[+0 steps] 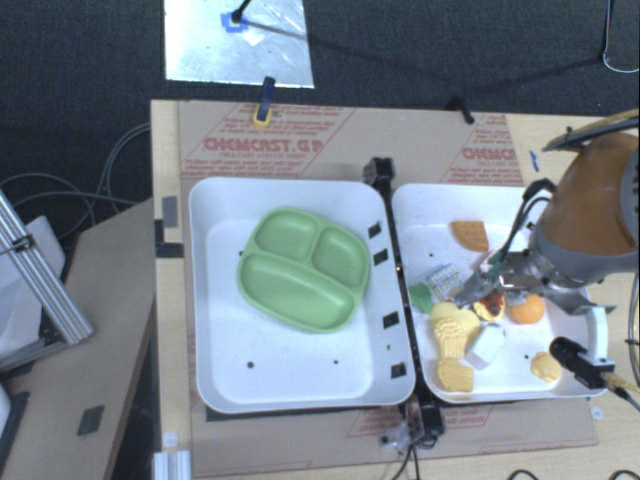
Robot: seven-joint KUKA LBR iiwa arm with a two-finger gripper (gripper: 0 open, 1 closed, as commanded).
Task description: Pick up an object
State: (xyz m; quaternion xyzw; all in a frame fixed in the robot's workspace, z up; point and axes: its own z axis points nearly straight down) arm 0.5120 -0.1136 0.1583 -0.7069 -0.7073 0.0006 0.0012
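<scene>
- My bench is evenly, brightly lit from above; shadows stay faint.
- The foil sheet glares bluish-white.
- Both white bins look slightly washed out.
- Overall the picture is soft and grainy.

One camera looks down on me from above the bench, fixed and slanted, so the far edge of the bench sits toward the top of the frame and the near edge at the bottom. It is far enough off to take in both bins, the left bin and the right bin, plus dark floor beyond the bench. My arm enters from the right edge of its frame, over the right bin.
</scene>
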